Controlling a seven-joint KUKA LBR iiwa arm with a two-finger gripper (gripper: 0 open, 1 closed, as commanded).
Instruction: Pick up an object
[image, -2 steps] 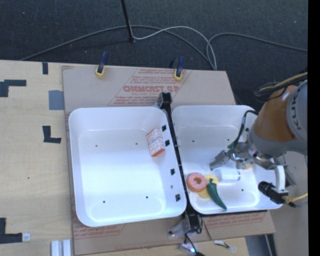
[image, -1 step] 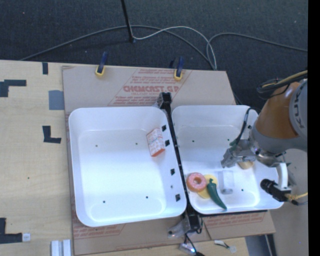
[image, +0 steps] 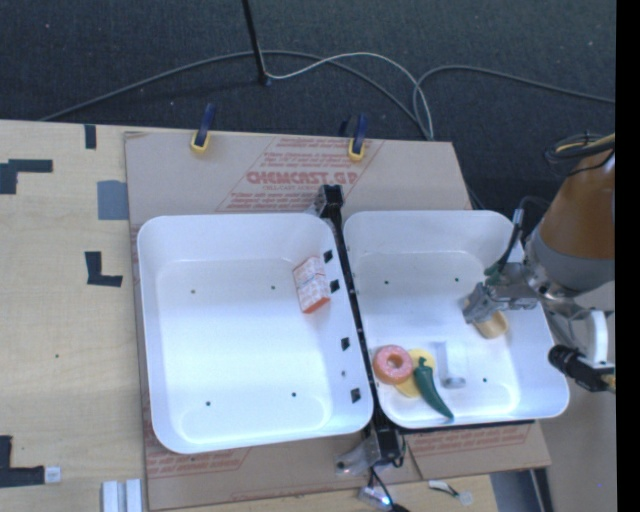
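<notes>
My gripper (image: 484, 306) hangs over the right part of the right bin (image: 470, 228), at the end of the grey arm with its orange band (image: 585, 215). A small tan object (image: 490, 325) sits directly under the gripper's tip, touching or nearly touching it. Whether it is gripped is unclear from this angle. Near the front of that bin lie a pink-frosted donut (image: 391, 364), a yellow piece (image: 412, 383) and a green pepper (image: 433, 392), close together. A small clear object (image: 453, 366) lies just right of them.
The left bin (image: 180, 250) holds a small red and white box (image: 312, 285) near its right wall. A black divider (image: 342, 300) with clips runs between the bins. Cardboard (image: 290, 170) lies under both, and cables trail behind.
</notes>
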